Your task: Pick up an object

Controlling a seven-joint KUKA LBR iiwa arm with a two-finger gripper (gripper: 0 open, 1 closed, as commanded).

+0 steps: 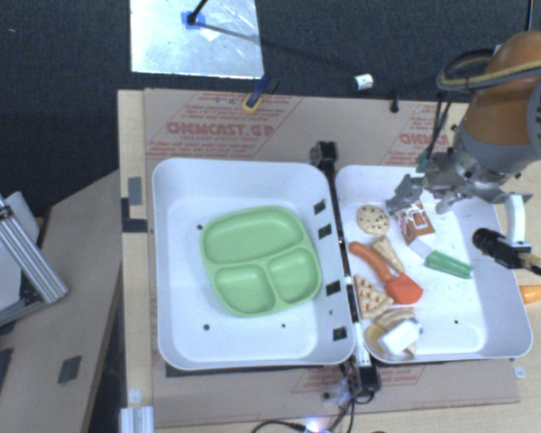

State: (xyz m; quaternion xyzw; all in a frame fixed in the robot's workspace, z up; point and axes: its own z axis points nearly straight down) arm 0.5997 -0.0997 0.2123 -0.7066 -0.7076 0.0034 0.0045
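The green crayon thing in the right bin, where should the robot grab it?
Probably across the middle of the green piece, coming straight down from above. It lies flat on the bin floor, long and narrow, slanting from upper left to lower right, so the jaws would best close across its narrow width. Its long sides look free; the small white piece sits at its left end, so avoid that end.

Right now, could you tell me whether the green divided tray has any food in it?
Empty. The green tray lies flat in the left bin, all three compartments bare; the toy food sits in the right bin.
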